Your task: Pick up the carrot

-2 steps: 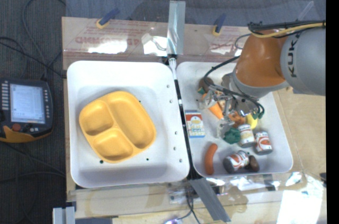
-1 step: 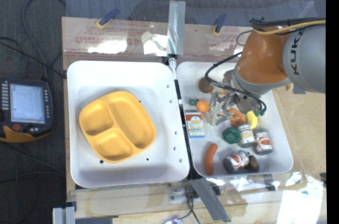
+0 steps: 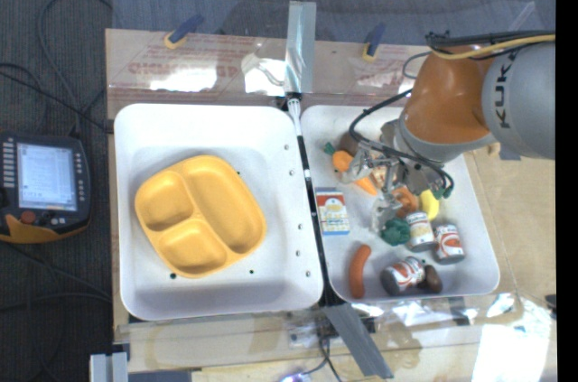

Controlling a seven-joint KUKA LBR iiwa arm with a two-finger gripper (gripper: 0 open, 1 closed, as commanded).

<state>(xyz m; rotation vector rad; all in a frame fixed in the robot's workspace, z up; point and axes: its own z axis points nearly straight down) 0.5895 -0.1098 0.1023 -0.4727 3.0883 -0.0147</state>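
Over right bin [image 3: 483, 276], gripper [image 3: 384, 181] hovers just beside carrot [image 3: 366, 184], left-centre among clutter. Claw state: cannot tell. Approach step; next, straddle carrot cleanly, clamp, lift.

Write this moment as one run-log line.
task: pick carrot | tool: over right bin | grasp: unclear

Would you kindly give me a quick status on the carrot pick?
Gripper low in right bin, finger state unclear. Carrot lying beside it, not seen held. Crowded by orange fruit, green toy, small cans.
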